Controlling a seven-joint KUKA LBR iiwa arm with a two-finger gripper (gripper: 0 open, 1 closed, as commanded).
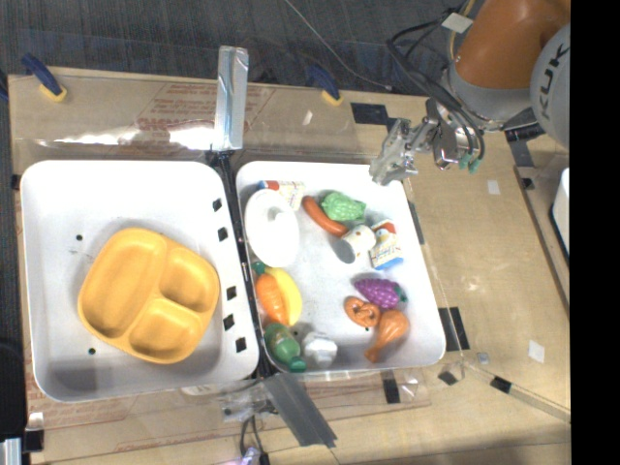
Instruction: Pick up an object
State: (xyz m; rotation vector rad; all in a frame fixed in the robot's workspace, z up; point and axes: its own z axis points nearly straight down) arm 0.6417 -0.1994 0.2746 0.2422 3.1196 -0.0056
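Observation:
My gripper hangs over the far right corner of the right bin, fingers open with nothing between them. Just below and left of it lie a green leafy toy and an orange sausage. Nearer the middle are a white cup on its side and a small carton. Purple grapes, a pretzel and a brown drumstick sit toward the front right. A white dish, an orange and yellow toy and a green toy line the bin's left side.
The left bin holds a yellow divided plate. A metal strip stands up behind the wall between the bins. Brown bench surface lies to the right of the right bin.

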